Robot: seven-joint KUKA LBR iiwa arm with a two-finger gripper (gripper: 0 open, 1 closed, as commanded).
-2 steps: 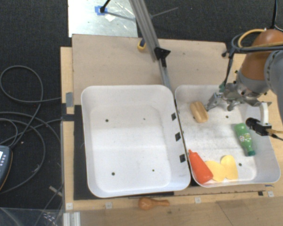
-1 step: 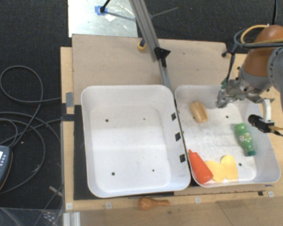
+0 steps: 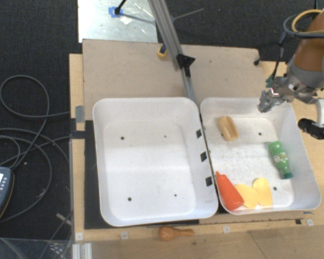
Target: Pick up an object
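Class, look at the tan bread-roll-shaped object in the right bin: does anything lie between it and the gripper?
Nothing visible does. The gripper hangs over the right white bin's far right corner, and bare bin floor separates it from the tan bread-roll-shaped object. The green bottle lies nearer the camera, off that line.

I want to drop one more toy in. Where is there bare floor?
The left bin is bare throughout. In the right bin, free floor lies between bread roll and green bottle. Its near edge is crowded: orange carrot, yellow pieces.
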